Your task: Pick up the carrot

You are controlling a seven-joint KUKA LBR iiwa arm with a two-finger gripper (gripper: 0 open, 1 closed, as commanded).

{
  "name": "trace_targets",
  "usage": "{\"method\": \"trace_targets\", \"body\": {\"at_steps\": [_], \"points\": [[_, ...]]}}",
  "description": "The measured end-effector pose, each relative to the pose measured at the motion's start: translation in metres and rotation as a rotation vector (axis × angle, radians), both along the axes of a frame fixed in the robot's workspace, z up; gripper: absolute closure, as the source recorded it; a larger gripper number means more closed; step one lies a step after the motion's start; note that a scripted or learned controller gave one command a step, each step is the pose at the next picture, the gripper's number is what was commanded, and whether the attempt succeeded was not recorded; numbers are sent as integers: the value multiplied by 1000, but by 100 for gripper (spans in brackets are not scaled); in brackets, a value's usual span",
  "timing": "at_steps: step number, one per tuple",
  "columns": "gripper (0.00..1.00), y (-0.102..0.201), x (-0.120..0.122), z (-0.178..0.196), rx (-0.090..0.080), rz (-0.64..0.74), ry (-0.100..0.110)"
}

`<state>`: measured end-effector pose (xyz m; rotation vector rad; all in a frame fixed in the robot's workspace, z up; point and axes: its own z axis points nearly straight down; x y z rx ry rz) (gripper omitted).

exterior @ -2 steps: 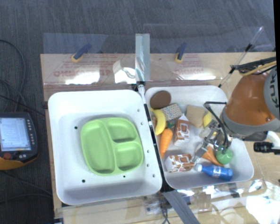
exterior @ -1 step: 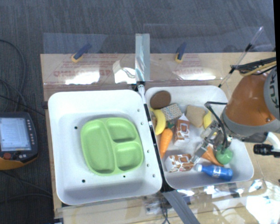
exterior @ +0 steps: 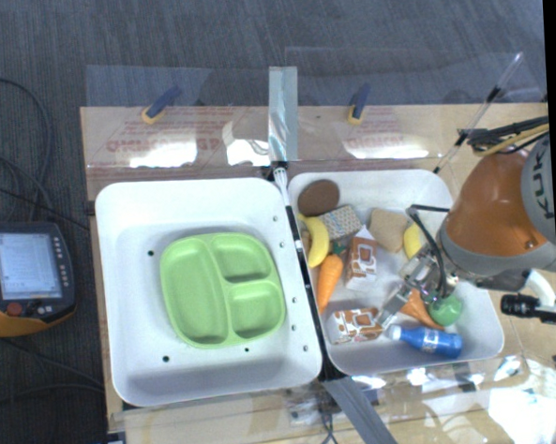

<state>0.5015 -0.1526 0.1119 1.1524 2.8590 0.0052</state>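
So the pincer (exterior: 406, 291) is down inside the right bin (exterior: 473, 345), low and toward its right side, and honestly I cannot tell from this angle whether it's open or closed, it's just a grey metal blur under the big orange band of the arm (exterior: 489, 217). Right by it there's an orange piece (exterior: 417, 308) and a green round thing (exterior: 445, 309), with a blue bottle (exterior: 426, 340) lying on its side just below. A little to the left sits a small printed snack packet (exterior: 355, 322), and another packet (exterior: 360, 258) above that. The carrot (exterior: 328, 277) is further left, near the bin's left wall, lying at a slant, apart from the pincer, with a banana (exterior: 314, 242) just beside its upper end. Up top there's a brown round item (exterior: 319, 196), a tan lump (exterior: 386, 227) and something yellow (exterior: 411, 243). The left bin (exterior: 131, 272) holds a green divided tray (exterior: 221, 287), and both bins sit on the counter (exterior: 188, 137)
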Motion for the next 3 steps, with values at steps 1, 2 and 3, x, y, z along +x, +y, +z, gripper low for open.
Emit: {"method": "trace_targets", "body": {"at_steps": [1, 2, 3], "points": [[0, -7, 10, 0, 11, -31, 15], [0, -5, 3, 0, 10, -11, -4], [100, -1, 3, 9, 18, -5, 6]]}}
